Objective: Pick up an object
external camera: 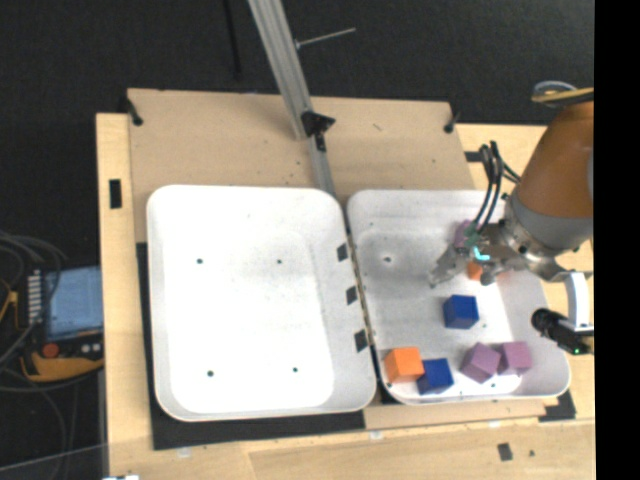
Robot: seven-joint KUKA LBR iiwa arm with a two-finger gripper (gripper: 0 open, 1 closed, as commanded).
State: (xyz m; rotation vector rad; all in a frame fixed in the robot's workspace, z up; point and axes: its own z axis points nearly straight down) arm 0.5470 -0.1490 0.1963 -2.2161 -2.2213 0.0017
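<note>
The arm [560, 168] comes in from the right side, with its orange band above the grey wrist, and its pincer [468, 260] hangs over the upper middle part of the right bin [400, 228]. The pincer is small in the picture and partly covered by the wrist and some cables, so I cannot tell how wide it stands or if something is between its tips. A bit of pink-purple and a bit of orange are visible just beside the pincer, but they are too blurred to say what they are.

In the right bin there are five blocks. A blue cube [460, 311] lies just below the pincer, apart from it, near the middle of the bin. Along the bottom wall there is an orange cube [404, 363], and touching it on the right is a second blue cube [436, 375]. Further right are two purple cubes, one [482, 361] just beside the other [516, 356], close to the bottom right corner.

The left bin [250, 298] stands beside the right one, their walls touching in the middle. Both bins rest on a tan tabletop [230, 138]. A grey metal rail [285, 58] runs at a slant from the top of the picture down to the gap between the bins.
</note>
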